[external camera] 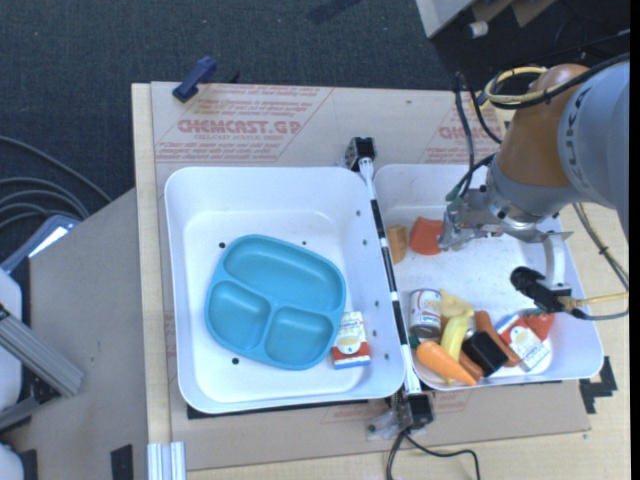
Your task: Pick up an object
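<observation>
My gripper (456,230) is low in the right bin (500,273), near its back left corner. Its tip is right beside an orange-red object (427,235), touching or nearly touching that object's right side. A tan piece (398,242) lies just left of the orange-red object, against the bin's left wall. The grey arm with its orange band (535,138) comes in from the upper right and hides the gripper's upper part.
At the right bin's front lie a small can (426,313), a yellow banana (455,326), a carrot (445,361), a black block (487,352) and a red-and-white packet (527,340). The left bin (180,268) holds a blue divided plate (275,300) and a small carton (350,338).
</observation>
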`<state>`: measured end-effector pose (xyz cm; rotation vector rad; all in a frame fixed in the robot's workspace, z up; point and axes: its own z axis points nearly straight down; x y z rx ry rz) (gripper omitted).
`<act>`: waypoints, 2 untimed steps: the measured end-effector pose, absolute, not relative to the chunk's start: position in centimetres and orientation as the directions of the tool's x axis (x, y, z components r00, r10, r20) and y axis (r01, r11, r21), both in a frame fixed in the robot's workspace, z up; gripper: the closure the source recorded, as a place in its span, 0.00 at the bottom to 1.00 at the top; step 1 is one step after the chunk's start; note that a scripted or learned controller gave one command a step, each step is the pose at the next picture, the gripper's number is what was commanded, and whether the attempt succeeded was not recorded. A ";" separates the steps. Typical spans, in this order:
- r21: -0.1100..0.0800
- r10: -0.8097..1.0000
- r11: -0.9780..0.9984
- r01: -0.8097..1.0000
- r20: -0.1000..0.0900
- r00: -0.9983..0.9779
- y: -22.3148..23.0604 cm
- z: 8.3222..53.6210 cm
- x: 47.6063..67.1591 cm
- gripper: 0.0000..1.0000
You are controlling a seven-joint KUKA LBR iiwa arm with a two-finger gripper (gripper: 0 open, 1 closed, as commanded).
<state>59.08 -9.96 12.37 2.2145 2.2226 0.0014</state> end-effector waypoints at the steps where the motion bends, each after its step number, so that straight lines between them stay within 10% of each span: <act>1: 0.003 1.000 0.004 1.000 -0.002 -0.004 -10.0 12.4 59.1 0.00; 2: -0.003 1.000 0.000 1.000 0.001 0.000 -10.6 8.4 56.6 0.00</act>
